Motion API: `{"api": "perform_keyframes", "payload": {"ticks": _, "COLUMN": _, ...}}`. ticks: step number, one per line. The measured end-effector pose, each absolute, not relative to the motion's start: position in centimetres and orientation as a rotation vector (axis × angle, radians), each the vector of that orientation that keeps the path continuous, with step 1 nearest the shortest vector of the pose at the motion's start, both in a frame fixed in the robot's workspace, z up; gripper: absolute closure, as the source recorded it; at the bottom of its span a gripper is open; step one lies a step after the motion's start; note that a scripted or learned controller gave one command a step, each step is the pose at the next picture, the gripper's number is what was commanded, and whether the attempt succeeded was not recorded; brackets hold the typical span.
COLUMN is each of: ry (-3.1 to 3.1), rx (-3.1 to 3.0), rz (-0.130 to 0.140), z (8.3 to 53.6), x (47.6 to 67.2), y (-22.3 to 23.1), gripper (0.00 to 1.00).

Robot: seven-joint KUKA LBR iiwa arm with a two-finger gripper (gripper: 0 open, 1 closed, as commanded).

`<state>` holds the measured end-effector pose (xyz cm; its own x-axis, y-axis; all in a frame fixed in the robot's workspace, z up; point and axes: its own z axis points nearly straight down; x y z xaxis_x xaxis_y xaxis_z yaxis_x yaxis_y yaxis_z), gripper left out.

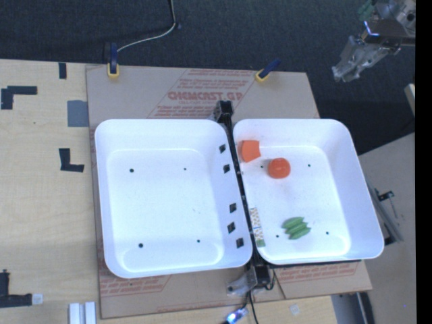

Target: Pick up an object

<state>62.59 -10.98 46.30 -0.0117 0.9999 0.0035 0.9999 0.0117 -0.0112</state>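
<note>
My gripper (351, 63) hangs high at the view's upper right, above the dark floor and outside the right bin (351, 181), well apart from everything in it. It carries nothing, and whether it is released or clenched I cannot tell from here.

Candidates all sit in the right bin. The orange block (250, 150) is against the bin's left wall, beside the divider. The red round piece (279, 168) sits just right of the block, near it but apart. The green pod-like thing (295, 227) lies lower down, its long axis slightly tilted from left to right.

Everything lies down-left of my tool. The red piece looks the nearest and is clear of walls, so it is probably the easiest target. The left bin (108, 181) is farther off.
</note>
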Motion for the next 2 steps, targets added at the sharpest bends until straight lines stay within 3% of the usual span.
{"api": "perform_keyframes", "payload": {"ticks": 1, "ry": -2.22, "rx": -2.229, "rz": 0.003, "z": 53.7, "x": 57.7, "y": -16.8, "gripper": 1.0}}
{"api": "perform_keyframes", "payload": {"ticks": 2, "ry": -2.222, "rx": -2.2, "rz": 0.015, "z": 42.8, "x": 59.3, "y": -6.5, "gripper": 1.0}}
